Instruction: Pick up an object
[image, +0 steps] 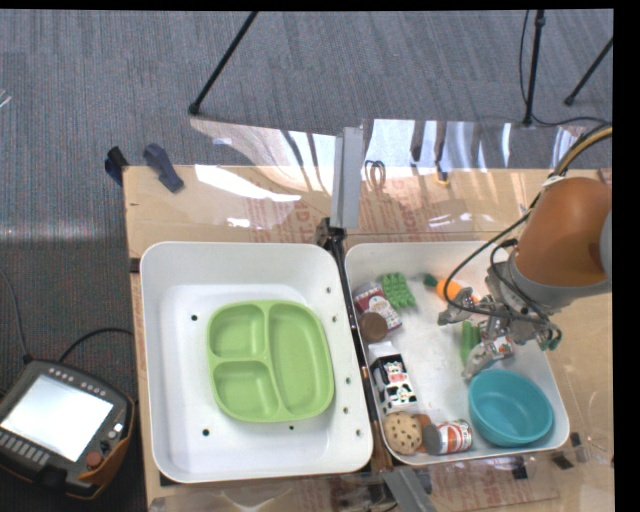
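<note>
We are seeing the gripper (487, 335) hovering over a green item (469, 340) beside the teal bowl (511, 408). We are judging this the approach step; whether its fingers are released or clenched, we cannot tell.

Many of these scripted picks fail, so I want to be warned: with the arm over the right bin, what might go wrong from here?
1. The gripper hangs by a green object close to the teal bowl; it may bump the bowl.
2. The carrot lies just beside the gripper and may get knocked away.
</note>
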